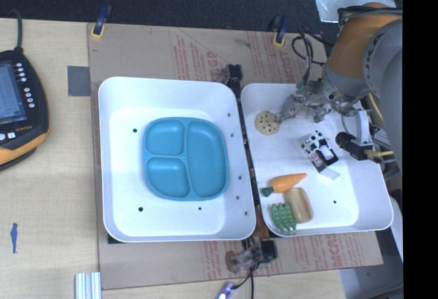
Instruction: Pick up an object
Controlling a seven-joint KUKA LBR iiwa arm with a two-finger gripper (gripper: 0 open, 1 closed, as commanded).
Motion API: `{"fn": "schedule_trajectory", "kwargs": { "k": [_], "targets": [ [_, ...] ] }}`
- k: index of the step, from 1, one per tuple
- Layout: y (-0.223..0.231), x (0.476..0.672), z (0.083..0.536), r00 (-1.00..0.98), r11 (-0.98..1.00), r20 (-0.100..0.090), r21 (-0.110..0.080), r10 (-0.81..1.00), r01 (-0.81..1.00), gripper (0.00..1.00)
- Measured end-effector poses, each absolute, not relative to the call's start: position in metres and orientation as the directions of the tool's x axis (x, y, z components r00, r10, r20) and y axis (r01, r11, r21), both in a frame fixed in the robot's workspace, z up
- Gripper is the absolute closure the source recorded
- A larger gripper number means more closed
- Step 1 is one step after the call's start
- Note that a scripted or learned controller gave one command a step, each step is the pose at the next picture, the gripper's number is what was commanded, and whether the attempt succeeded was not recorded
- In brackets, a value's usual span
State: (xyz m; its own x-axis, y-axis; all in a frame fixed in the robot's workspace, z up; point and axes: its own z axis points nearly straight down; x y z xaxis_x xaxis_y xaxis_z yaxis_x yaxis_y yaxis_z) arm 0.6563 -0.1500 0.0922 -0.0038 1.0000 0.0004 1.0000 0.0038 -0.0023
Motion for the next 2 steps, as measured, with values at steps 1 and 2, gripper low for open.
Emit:
{"fn": "schedule_trajectory", "kwargs": {
  "k": [1,2],
  "targets": [
    [-0.171,0.657,0.194,-0.003,0.003,-0.001,0.0,1.0,1.0,0.0],
    [-0.149,0.608,0.108,-0.003,0.003,0.0,-0.006,1.0,1.0,0.0]
  ]
}}
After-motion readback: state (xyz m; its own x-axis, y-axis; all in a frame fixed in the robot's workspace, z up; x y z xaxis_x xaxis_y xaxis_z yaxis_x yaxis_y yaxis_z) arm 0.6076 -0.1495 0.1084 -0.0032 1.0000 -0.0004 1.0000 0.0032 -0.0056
